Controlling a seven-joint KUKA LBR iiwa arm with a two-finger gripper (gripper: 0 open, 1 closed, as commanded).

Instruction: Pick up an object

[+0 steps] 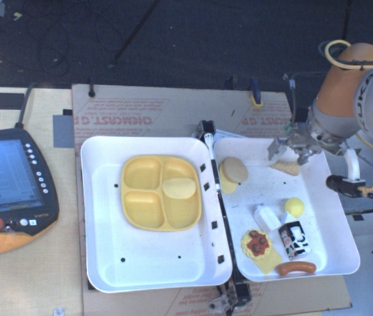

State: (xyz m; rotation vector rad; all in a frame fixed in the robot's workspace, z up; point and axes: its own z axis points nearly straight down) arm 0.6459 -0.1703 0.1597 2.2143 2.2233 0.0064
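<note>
With the gripper (292,151) spread above the tan wedge (285,168) at the right bin's (344,242) far edge, we should descend straight, then close

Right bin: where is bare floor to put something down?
Bare floor lies mid-bin, bordered by the round bun, the yellow ball and the gripper hanging over the far edge. The near corner is crowded: white block, pizza slice, black-white box, sausage.

A tan wedge-shaped piece (286,168) lies flat near the right bin's (344,242) far edge.
</note>
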